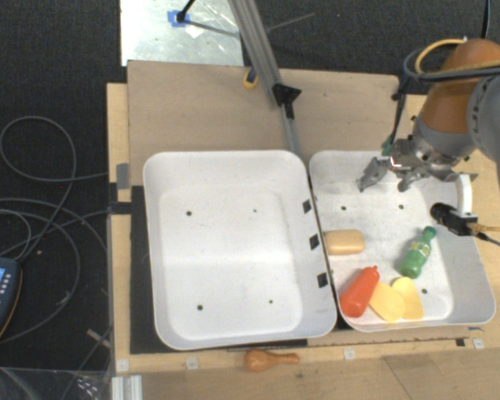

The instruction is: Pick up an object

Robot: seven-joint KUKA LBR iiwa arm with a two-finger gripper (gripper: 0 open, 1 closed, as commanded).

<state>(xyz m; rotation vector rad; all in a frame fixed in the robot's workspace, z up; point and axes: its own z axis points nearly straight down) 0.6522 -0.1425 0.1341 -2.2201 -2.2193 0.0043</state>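
Note:
My gripper (387, 178) hangs over the far part of the right bin (350, 172), its two fingers spread open with nothing between them. Below it in the same bin lie a tan soap-like block (344, 242), a green bottle (416, 255), a red bottle-shaped object (360, 291) and a yellow object (396, 301) near the front edge. All of these sit apart from the gripper, toward the bin's near side.
The left bin (162, 223) sits beside the right one, with black clips along their shared rim. A small orange-brown object (271, 358) lies on the bench in front of the bins. A grey pole (262, 52) slants across the back.

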